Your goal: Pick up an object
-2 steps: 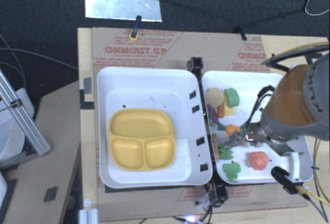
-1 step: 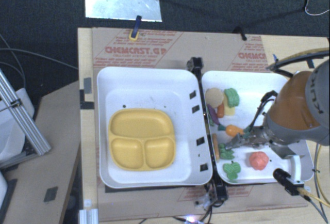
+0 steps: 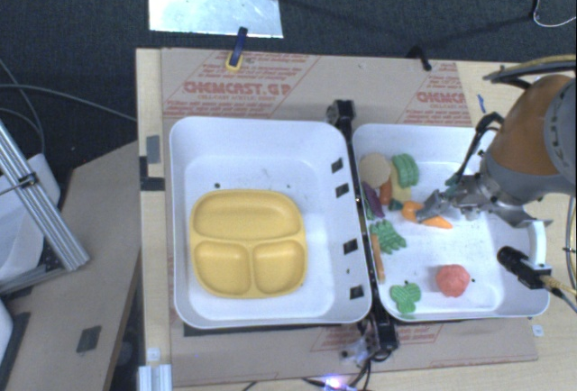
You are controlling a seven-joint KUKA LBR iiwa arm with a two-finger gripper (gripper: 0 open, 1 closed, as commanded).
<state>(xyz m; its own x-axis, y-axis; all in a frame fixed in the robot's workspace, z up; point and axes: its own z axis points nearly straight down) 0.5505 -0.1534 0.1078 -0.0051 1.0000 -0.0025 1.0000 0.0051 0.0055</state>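
- Surface (image 3: pixel 297 78): tan w/ red print, carries two white bins side by side.
- Left bin (image 3: pixel 261 141): holds a yellow tray (image 3: pixel 249 241) w/ three compartments, one wide at the far side, two smaller at the near side. Tray sits left-centre in the bin, flat.
- Right bin (image 3: pixel 469 141): holds the small toy food items, mostly along its left half.
- Arm (image 3: pixel 541 146): grey w/ orange band, comes in from the right, reaching down into the right bin's middle.
- Gripper (image 3: pixel 439 204): low over the bin floor, tips pointing left. Can't tell how far apart the tips stand; too small & dark.
- Orange piece (image 3: pixel 436 222): carrot-like, lies right at the gripper tips, just below them in view, touching or nearly so; can't tell if it's between them.
- Red ball-ish item (image 3: pixel 453 279): near side of the right bin, well apart from the gripper.
- Beige round item (image 3: pixel 375 169): far-left of the right bin, w/ a green ribbed piece (image 3: pixel 405 169) just beside it on the right.
- Green leafy piece (image 3: pixel 389 239): left of the gripper, near the bin's left wall.
- Green piece (image 3: pixel 405 295): near-left corner of the right bin, left of the red item.
- Small orange bit (image 3: pixel 410 210): just left of the gripper tips.
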